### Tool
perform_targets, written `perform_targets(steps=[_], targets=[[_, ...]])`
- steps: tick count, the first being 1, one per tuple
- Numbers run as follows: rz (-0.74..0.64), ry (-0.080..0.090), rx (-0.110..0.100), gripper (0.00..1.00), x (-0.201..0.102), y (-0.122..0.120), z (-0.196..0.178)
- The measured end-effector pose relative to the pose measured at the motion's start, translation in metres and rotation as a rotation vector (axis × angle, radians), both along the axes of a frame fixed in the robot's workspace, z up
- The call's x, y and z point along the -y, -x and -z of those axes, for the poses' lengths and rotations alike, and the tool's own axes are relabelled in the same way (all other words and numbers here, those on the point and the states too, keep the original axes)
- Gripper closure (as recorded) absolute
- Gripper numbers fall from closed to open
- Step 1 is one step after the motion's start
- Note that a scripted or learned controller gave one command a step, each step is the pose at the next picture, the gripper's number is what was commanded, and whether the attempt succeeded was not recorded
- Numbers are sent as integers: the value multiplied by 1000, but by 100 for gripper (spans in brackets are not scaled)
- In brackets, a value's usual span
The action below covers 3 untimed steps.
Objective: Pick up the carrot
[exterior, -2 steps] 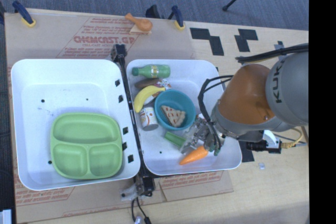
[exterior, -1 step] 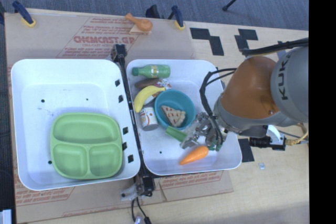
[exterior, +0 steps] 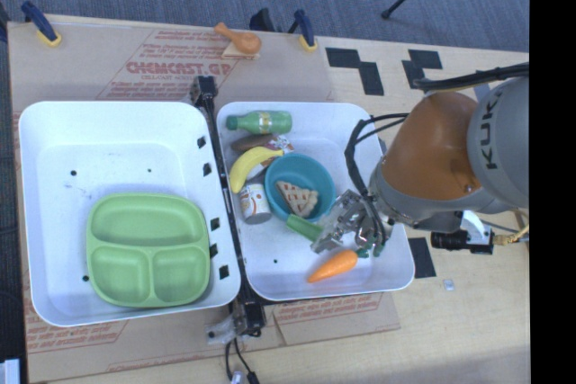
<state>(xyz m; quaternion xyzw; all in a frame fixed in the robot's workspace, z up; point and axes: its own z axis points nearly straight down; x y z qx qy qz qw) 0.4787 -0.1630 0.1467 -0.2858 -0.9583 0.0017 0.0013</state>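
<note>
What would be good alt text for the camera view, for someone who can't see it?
A grey and orange robot arm's tool hovers just above an orange carrot in the right white bin, which also holds a blue bowl, a banana and a green bottle. The left bin holds a green divided plate.

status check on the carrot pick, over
Gripper low in right bin, just above carrot. Carrot lying on bin floor, not held. Blue bowl close beside gripper.
</note>
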Motion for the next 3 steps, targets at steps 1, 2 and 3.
perform_targets(steps=[1,2,3], targets=[[1,0,0,0,0,0,0],[-342,-3,0,0,11,1,55],[-351,0,5,100,11,-2,43]])
